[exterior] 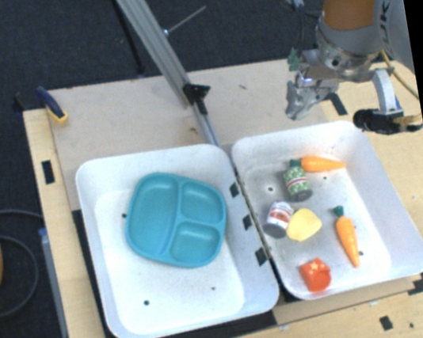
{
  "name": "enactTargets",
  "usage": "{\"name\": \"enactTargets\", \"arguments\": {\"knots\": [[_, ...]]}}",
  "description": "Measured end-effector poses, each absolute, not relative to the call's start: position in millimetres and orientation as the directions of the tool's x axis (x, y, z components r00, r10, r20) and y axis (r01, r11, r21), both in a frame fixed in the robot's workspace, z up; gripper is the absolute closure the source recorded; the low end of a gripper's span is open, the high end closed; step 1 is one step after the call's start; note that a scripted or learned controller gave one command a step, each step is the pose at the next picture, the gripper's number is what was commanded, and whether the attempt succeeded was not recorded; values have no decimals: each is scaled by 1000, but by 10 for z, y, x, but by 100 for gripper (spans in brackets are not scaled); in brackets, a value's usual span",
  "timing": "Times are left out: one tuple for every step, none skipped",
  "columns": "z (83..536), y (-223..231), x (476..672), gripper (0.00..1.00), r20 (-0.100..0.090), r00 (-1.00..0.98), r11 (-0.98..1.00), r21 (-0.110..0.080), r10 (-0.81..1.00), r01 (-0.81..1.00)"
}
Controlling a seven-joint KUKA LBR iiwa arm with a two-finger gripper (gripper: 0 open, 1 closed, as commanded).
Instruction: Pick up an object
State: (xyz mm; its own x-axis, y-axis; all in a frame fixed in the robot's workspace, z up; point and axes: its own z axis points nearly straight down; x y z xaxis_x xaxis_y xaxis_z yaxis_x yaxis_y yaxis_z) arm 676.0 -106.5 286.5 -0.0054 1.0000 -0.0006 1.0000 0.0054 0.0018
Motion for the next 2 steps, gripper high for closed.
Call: {"name": "enactTargets", "arguments": {"knots": [[2676, -576, 6806, 100, 0, -6, 6, 0, 1000, 1000], [2714, -49, 6799, 100, 1, -7, 7, 1, 1000, 1000]]}}
